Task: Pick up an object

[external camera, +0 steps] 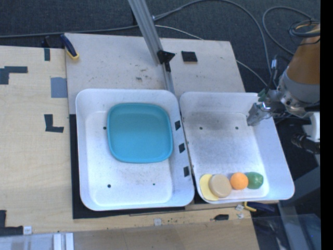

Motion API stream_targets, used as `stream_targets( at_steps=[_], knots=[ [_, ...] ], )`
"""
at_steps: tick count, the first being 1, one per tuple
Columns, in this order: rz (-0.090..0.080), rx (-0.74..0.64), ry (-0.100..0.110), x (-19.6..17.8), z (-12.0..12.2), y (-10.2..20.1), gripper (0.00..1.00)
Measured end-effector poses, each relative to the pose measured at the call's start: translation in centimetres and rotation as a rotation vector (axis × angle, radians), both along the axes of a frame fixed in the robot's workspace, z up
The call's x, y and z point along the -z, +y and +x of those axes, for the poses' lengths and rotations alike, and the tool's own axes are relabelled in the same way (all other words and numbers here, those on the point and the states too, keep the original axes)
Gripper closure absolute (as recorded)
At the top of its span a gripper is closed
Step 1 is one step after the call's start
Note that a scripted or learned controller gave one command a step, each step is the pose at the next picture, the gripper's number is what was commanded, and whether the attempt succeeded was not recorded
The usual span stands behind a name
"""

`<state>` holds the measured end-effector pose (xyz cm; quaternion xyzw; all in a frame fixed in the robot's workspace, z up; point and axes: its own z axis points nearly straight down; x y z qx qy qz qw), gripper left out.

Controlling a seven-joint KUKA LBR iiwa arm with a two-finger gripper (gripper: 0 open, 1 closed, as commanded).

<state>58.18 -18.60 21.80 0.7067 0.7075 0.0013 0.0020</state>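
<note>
Along the near edge of the right bin [223,139] lie a yellow flat piece [206,186], a tan round piece [220,185], an orange ball [239,181] and a green ball [255,179], packed in a row. The gripper [255,114] hangs over the right bin's far right corner, well away from that row. Nothing shows beneath it.
A blue square plate [139,132] lies in the left bin [93,181]. A slanted metal pole [151,33] rises behind the bins. Cables [250,20] trail over the dark floor at the back right. The arm's body [304,72] stands at the right.
</note>
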Motion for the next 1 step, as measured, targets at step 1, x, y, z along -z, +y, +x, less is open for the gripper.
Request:
stream_targets(
  at_steps=[1],
  knots=[
    [0.000,0.000,0.000,-6.09,0.60,0.21,1.00]
  ],
)
